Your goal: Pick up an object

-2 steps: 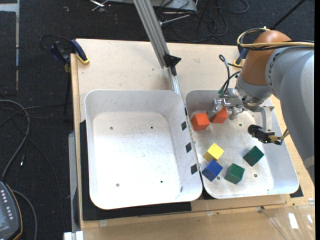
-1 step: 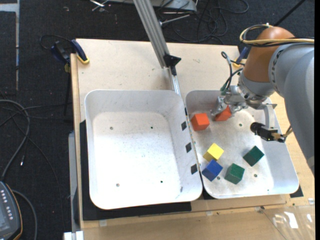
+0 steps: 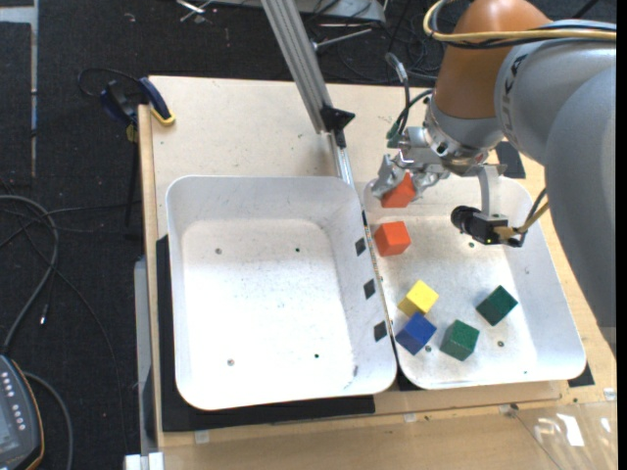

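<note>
- Closest to me is the front lip of the left bin, a wide shallow white tray with nothing but a few specks on its floor; it looks like the drop-off side, which would explain why it sits hard against its neighbour.
- The right bin butts up to it along a shared edge, and all the blocks are gathered there, within easy reach of the arm coming in from the right.
- Near the front of that bin sit a blue cube and a yellow cube, touching at a corner, with a green cube just beside the blue one and a darker green cube a little further back.
- Further in, an orange cube rests flat on the bin floor, apart from the others.
- Above it hangs the gripper, tilted down toward the bin's far left corner, its fingers closed around a second orange block that appears lifted clear of the floor.
- I'd judge the pick to be made and the lift under way, though the block sits skewed, so the hold may not be secure.
- A metal rail slants across the bench behind, well apart from the blocks.
</note>
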Available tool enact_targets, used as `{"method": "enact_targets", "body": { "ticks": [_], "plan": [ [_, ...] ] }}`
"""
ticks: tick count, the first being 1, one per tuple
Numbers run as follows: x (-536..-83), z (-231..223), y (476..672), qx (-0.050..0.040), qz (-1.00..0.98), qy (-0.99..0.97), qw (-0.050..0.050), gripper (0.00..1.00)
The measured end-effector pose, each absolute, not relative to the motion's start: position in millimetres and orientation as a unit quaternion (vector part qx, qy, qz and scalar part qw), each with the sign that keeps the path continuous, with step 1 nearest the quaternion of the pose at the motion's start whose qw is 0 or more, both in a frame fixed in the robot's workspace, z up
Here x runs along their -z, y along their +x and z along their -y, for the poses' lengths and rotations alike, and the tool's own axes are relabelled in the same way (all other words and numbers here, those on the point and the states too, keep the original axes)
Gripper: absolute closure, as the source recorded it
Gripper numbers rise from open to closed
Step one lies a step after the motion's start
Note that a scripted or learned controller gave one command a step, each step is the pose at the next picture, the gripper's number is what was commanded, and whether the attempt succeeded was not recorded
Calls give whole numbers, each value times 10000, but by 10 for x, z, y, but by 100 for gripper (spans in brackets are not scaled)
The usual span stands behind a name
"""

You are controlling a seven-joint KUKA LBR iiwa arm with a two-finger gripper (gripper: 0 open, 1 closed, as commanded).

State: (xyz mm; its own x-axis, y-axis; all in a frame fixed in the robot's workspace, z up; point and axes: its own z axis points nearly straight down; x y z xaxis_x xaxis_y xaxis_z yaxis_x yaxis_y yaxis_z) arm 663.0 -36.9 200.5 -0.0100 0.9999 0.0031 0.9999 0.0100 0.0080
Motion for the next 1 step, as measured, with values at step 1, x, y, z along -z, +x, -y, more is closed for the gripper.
{"method": "enact_targets", "body": {
  "ticks": [1],
  "plan": [
    [-1946, -240, 6163, 6, -7100, 7042, -26, 100]
  ]
}}
